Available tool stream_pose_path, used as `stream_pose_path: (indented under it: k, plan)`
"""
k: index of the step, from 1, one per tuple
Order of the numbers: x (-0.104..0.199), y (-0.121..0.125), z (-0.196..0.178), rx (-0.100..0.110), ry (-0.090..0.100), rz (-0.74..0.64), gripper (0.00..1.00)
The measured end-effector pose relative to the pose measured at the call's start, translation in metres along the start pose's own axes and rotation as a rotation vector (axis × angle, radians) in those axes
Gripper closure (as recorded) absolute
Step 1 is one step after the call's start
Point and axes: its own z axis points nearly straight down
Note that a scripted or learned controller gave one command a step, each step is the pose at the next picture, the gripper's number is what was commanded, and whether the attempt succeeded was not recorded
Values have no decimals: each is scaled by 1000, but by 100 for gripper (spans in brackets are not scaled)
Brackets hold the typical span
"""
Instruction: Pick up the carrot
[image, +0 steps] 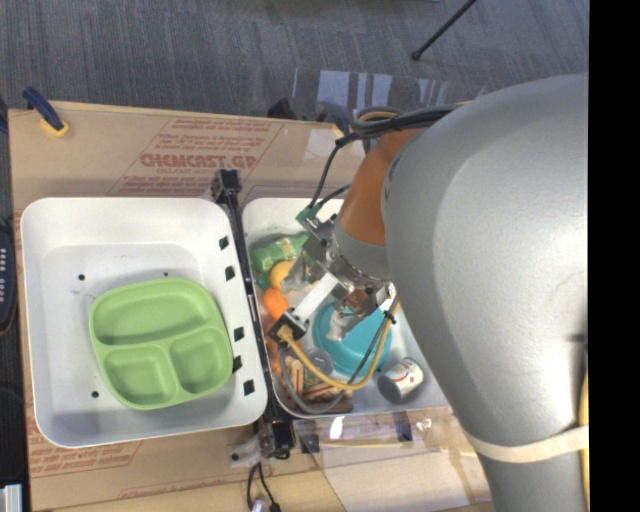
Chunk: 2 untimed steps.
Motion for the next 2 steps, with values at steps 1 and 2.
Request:
stream_pose_path:
  k: [1, 2]
  plan:
    - [0, 0, 0, 0, 0, 0, 0]
    - [0, 0, 0, 0, 0, 0, 0]
